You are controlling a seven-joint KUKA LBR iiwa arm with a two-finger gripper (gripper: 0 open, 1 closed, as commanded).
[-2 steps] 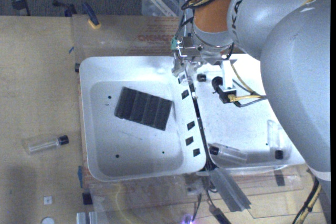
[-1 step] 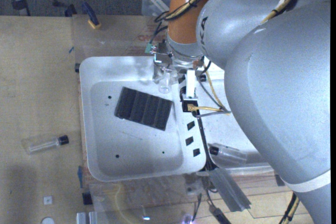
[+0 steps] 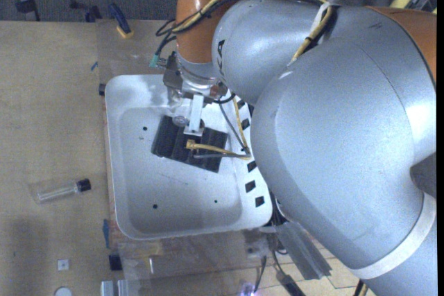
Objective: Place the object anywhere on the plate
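The grey, orange-banded arm reaches over the shallow white plastic bin, its gripper low above the bin's far half; open or closed, I cannot tell. A small clear vial with a black cap lies on the wooden bench, left of the bin and apart from it. Which thing is the task's object is unclear

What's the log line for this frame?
arm: reaching from right | gripper: low in white bin | bench: clear vial lying left of bin
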